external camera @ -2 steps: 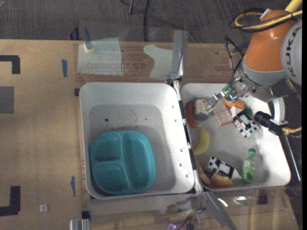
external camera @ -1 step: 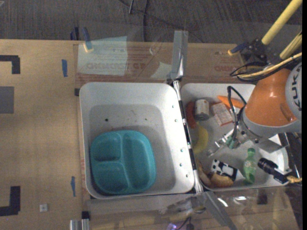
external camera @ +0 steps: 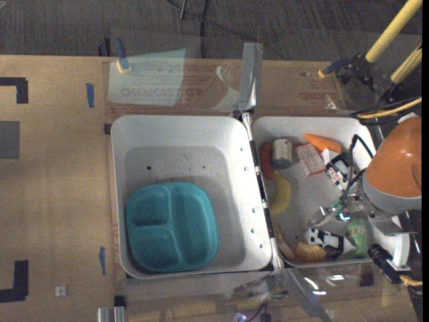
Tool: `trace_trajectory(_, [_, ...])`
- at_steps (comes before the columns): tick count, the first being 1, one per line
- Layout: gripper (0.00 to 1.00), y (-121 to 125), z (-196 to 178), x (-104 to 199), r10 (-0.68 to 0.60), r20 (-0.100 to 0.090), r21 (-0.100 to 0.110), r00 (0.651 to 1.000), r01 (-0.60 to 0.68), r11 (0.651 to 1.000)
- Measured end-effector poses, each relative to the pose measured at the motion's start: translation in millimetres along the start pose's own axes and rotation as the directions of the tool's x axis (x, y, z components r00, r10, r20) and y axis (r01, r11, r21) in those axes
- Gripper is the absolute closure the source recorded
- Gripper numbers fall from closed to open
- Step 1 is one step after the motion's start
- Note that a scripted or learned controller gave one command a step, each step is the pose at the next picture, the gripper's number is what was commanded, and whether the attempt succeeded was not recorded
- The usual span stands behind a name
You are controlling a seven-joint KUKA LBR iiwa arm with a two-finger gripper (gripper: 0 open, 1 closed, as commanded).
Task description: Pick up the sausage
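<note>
Sausage [external camera: 266, 161], dark red and slim, lies along the left wall of the right-hand bin [external camera: 265, 127], well apart from the gripper [external camera: 333, 212] and up-left of it, untouched. Its snug line against the wall is a handicap, by the look of it: the wall leaves little room for a finger on that side.

Whether the jaws stand open or closed cannot be told from above, since the wrist and cables hide them; nothing can be seen held between them. The gripper hangs low over the bin's right half, the arm's orange band [external camera: 401, 161] just to its right.

Clutter crowds the space between. A small tin can [external camera: 281, 152] sits just beside the sausage on the side nearer the jaws, and a banana [external camera: 282, 194] lies below it, left of the jaws. Above the jaws are a carrot [external camera: 323, 141] and a small pinkish carton [external camera: 309, 159]. Below them rest a black-and-white toy [external camera: 320, 237], a green object [external camera: 357, 237] and a pale brown piece [external camera: 310, 251] by the bin's lower edge. The can looks the likeliest thing to be knocked on the way in.

Left of everything, the other bin [external camera: 134, 129] holds a teal divided plate [external camera: 171, 227], clear of the work.
</note>
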State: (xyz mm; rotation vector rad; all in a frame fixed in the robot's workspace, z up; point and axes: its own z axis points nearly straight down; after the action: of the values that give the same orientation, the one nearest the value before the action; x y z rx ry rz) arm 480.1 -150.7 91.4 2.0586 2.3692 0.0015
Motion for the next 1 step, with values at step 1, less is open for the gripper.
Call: trace_trajectory(1, [0.0,20.8,1.3,-10.9,-0.107,0.004,-0.007,0.994,0.107,0.994])
